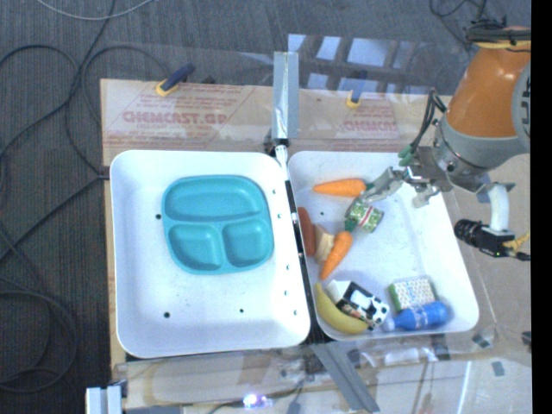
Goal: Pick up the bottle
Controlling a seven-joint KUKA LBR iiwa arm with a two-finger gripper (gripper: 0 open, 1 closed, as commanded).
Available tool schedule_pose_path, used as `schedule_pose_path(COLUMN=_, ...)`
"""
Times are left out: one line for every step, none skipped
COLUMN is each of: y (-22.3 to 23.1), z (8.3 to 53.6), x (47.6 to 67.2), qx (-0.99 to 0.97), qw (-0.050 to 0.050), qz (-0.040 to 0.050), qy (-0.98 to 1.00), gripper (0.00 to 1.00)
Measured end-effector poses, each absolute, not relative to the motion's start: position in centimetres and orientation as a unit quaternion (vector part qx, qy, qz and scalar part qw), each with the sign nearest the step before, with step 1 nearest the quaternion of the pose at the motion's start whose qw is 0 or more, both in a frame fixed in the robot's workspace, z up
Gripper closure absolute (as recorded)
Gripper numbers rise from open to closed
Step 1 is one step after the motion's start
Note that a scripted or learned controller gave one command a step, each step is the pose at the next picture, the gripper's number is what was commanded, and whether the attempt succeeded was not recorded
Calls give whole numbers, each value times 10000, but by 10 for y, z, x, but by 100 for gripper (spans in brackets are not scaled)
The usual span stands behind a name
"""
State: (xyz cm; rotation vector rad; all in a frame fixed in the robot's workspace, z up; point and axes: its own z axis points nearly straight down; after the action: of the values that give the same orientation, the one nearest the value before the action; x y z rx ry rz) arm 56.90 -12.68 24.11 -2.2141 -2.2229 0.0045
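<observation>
A blue bottle (423, 316) lies on its side in the front right corner of the right bin (448, 240). My gripper (398, 191) hangs over the back of that bin, far from the bottle. Its fingers stand apart with nothing between them. The left fingertip (373, 195) is just above a small green container with a white and red label (364, 216), touching or nearly touching its top.
The right bin also holds two carrots (341, 187) (336, 253), a banana (332, 309), a black-and-white cow toy (362, 304), a green speckled block (411, 292) and a brown-red piece (307, 231). In the left bin (138, 300) sits a teal divided plate (218, 222).
</observation>
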Motion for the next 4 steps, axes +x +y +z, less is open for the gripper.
schedule_pose_path(y=-185, z=209, x=508, qx=-6249, qw=14, qz=11, qy=-7807, gripper=0)
schedule_pose_path(y=-206, z=135, x=489, qx=-5663, qw=23, qz=1, qy=-8242, gripper=0)
schedule_pose_path(y=-187, z=89, x=486, qx=-4508, qw=-34, qz=2, qy=-8926, gripper=0)
schedule_pose_path(y=-182, z=90, x=489, qx=-3092, qw=-82, qz=8, qy=-9510, gripper=0)
